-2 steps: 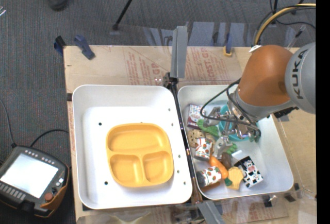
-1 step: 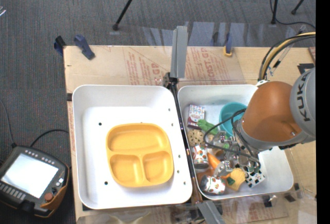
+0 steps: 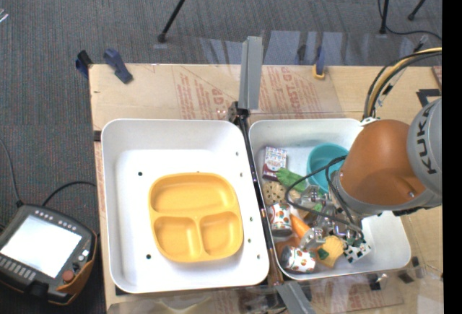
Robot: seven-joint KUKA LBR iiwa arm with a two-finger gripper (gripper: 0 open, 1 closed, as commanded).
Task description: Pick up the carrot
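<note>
The carrot is a small orange piece lying in the right bin, near that bin's left side, among other toys. My gripper hangs low over the bin just to the right of the carrot, under the orange wrist band. Its metal parts sit close against the carrot's right end. The arm hides part of the bin's middle.
Around the carrot lie a white patterned cup, a spotted mug, a yellow block, a black-and-white die, a cookie and a green piece. A teal bowl stands behind. The left bin holds a yellow divided plate.
</note>
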